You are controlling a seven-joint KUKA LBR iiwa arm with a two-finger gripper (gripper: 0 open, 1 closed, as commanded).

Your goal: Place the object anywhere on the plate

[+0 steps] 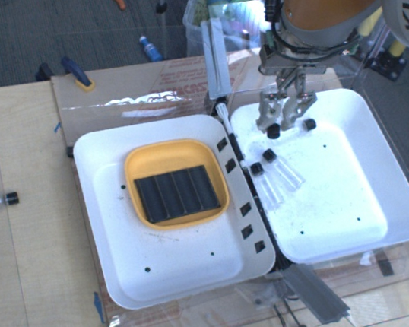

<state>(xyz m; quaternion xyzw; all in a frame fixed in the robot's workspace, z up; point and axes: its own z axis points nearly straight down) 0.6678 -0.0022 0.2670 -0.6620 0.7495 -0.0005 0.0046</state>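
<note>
A yellow square plate (pixel 137 168) sits in the left bin (pixel 122 272). A black ribbed slab (pixel 177 194) lies flat on the plate, filling most of its floor. My gripper (pixel 290 128) hangs over the back of the right bin (pixel 363 195), well to the right of the plate. It is open, with nothing between its black fingertips (pixel 273 132). Just below and to the left of it, a few clear tubes with black caps (pixel 275 171) lie on the right bin's floor.
A row of black clips (pixel 244 208) runs along the seam between the two bins. A grey upright bar (pixel 210 58) stands behind the seam. Loose pens and markers lie on the wooden bench around the bins.
</note>
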